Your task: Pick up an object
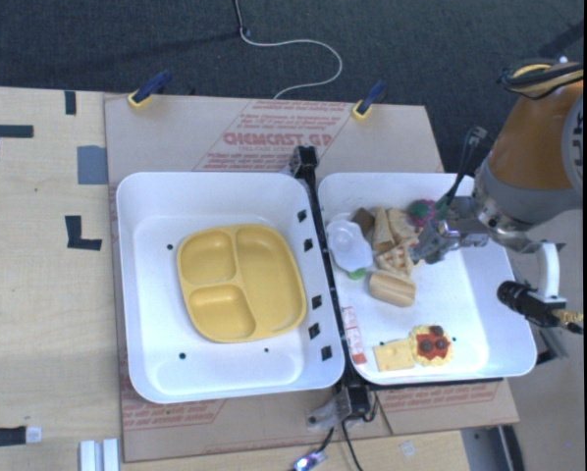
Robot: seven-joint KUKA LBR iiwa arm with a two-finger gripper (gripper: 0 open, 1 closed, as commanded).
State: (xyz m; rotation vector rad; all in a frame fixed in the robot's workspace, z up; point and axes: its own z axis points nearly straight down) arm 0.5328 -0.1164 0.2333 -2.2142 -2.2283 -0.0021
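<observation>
Looking at our claw (433,240) low over the right bin's (490,356) food pile, we can't tell its state; the crowded waffle (396,260) and bread (392,288) could slip.

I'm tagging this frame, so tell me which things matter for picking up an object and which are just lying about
For the job: pincer, waffle piece, bread roll, clear cup, pizza slice, right bin.

Lying about: yellow divided plate, left bin, cardboard sheet, clamps.

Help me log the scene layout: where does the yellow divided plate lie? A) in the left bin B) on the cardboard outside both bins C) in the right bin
A: the yellow divided plate lies flat in the left bin, apart from the food items in the right bin.
</observation>
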